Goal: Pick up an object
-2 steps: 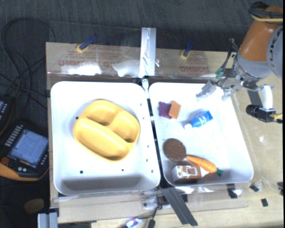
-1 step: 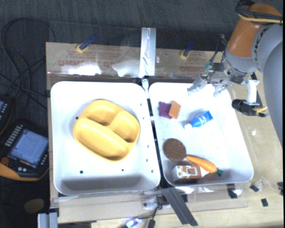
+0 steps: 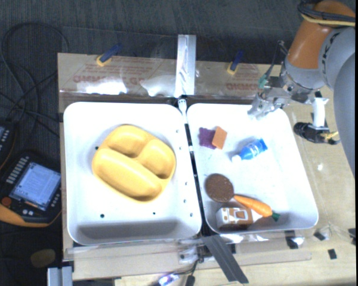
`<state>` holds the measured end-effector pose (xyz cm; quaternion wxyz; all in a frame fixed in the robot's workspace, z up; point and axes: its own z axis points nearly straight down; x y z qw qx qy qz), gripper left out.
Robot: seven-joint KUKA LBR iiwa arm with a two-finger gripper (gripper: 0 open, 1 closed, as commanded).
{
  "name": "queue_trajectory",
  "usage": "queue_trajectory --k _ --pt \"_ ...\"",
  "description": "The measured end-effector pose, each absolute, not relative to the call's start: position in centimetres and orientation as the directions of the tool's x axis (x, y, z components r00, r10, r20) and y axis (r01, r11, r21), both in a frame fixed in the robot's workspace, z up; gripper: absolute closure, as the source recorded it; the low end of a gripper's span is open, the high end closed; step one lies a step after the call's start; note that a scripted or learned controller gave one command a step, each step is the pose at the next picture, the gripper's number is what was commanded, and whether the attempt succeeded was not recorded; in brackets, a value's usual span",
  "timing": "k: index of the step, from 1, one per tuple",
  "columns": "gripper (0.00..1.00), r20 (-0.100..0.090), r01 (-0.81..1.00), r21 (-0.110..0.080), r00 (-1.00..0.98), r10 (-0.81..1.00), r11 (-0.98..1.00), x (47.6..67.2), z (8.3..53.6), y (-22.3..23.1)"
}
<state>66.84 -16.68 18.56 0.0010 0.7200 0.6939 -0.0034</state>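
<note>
My gripper (image 3: 261, 109) hangs over the far right corner of the right bin (image 3: 298, 159), with nothing seen between its fingers. Below it in that bin lie a blue and white bottle (image 3: 249, 149), a purple block (image 3: 206, 137) touching an orange block (image 3: 219, 138), a brown round disc (image 3: 219, 186), an orange carrot (image 3: 253, 205) and a brown packet (image 3: 235, 217). A large yellow bread-shaped object (image 3: 133, 161) lies in the left bin (image 3: 83, 213).
The grey arm with its orange band (image 3: 307, 43) reaches in at the upper right. A divider rail (image 3: 190, 159) separates the bins. Handheld controllers (image 3: 24, 186) and cables lie left of the bench. Blue and yellow clips (image 3: 109, 53) sit on the back board.
</note>
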Motion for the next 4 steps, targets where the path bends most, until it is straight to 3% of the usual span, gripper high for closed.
queue_trajectory --k 1,2,3,4 --pt "0.0 -0.007 0.999 -0.004 0.037 0.999 -0.037 66.8 18.6 -16.7" --pt "0.0 -0.003 0.995 0.007 0.101 0.995 -0.101 63.1 8.8 -17.4" --pt "0.0 -0.004 0.954 -0.001 0.3 0.954 -0.3 66.4 17.2 -19.1" --pt "1.0 -0.01 0.954 -0.003 0.299 0.954 -0.299 66.4 18.1 -19.2"
